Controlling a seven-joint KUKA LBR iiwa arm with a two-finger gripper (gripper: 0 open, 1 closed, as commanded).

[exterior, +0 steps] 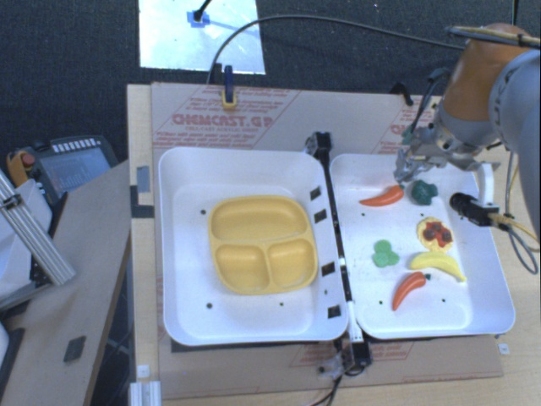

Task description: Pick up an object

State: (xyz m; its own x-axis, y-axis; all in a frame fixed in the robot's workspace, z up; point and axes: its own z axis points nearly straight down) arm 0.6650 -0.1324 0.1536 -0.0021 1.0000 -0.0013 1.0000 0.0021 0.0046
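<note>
Orange-red toy chili pepper (383, 196) lying flat near the back of the right bin (490, 311), dark green broccoli piece (423, 192) just beside it

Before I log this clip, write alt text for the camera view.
The grey arm's gripper hovers at the right white bin's far edge, above an orange toy pepper and a dark green toy. The left white bin holds a yellow divided tray.

In the right bin (486, 311), toys crowd from 12 to 3 o'clock; its 7 o'clock corner lies bare. A yellow tray (258, 244) blocks the left bin's (182, 227) centre.
</note>
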